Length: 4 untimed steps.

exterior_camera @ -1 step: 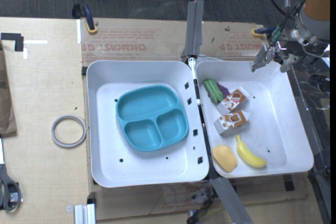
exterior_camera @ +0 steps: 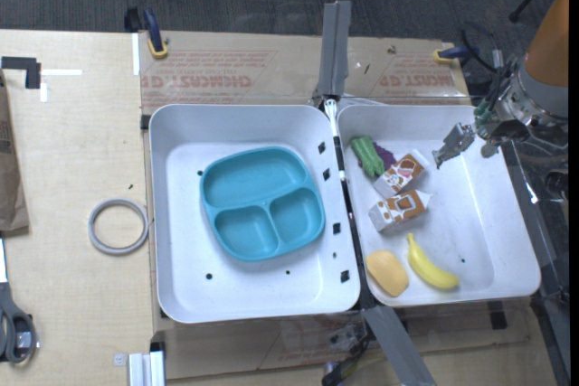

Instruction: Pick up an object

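The right bin holds a green vegetable next to a purple piece, two small printed cartons, a yellow banana and a pale orange piece. My gripper hangs over the bin's upper right part, to the right of the upper carton and apart from it. Nothing shows between its fingers.
The left bin holds a blue divided tray. A grey ring and scissors lie on the bench at the left. A grey divider bar stands between the bins at the back.
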Each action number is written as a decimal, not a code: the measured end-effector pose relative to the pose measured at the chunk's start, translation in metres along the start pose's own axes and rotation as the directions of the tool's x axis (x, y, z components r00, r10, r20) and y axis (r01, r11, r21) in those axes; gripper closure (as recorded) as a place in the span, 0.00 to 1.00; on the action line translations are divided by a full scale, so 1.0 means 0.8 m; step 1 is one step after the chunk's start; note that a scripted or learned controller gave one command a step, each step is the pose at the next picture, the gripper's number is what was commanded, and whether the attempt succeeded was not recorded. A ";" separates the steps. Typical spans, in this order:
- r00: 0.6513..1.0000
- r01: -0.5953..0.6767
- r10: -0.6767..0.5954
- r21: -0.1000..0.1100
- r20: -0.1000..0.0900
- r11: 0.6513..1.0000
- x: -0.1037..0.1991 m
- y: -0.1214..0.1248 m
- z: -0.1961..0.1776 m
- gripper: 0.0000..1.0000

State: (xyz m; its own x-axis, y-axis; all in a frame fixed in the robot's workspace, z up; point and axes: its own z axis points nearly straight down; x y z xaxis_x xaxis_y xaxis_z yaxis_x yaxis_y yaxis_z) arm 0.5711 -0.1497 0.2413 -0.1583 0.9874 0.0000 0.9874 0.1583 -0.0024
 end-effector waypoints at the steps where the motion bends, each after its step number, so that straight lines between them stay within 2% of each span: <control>1: 0.960 -0.280 0.280 -0.021 -0.003 0.960 0.044 0.039 0.159 0.00; 2: 0.960 -0.280 0.280 -0.021 -0.003 0.960 0.044 0.039 0.159 0.00; 3: 0.966 -0.260 0.260 0.002 -0.001 0.966 0.080 -0.106 0.189 0.00; 4: 0.965 -0.264 0.264 -0.003 -0.001 0.965 0.079 -0.104 0.175 1.00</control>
State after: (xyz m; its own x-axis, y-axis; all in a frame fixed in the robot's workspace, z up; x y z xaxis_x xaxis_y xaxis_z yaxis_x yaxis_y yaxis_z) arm 0.4784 -0.1009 0.1016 0.1079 0.9942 -0.0001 0.9942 -0.1079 0.0012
